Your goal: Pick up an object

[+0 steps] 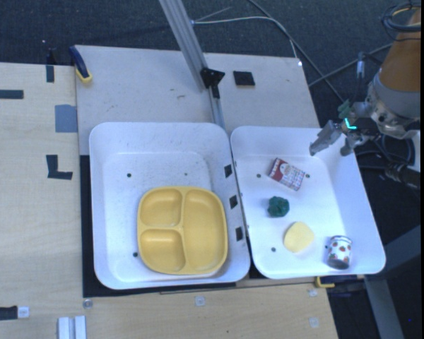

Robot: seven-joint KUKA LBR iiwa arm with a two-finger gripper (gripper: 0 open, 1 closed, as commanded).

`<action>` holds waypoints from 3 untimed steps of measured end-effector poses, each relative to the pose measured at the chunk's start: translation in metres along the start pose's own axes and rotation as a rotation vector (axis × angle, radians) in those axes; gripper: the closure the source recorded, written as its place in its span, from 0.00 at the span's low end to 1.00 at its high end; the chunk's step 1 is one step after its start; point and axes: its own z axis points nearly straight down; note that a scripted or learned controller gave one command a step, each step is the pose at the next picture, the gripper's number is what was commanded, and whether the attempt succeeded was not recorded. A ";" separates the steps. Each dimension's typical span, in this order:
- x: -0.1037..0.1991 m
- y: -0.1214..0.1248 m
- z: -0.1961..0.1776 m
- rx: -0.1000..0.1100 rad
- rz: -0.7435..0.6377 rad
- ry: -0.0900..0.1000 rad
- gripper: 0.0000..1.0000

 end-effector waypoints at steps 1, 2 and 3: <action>0.000 0.000 -0.001 -0.002 0.000 0.000 0.00; 0.000 -0.003 0.064 0.004 0.000 0.000 0.00; -0.005 -0.007 0.109 0.003 0.001 0.000 0.00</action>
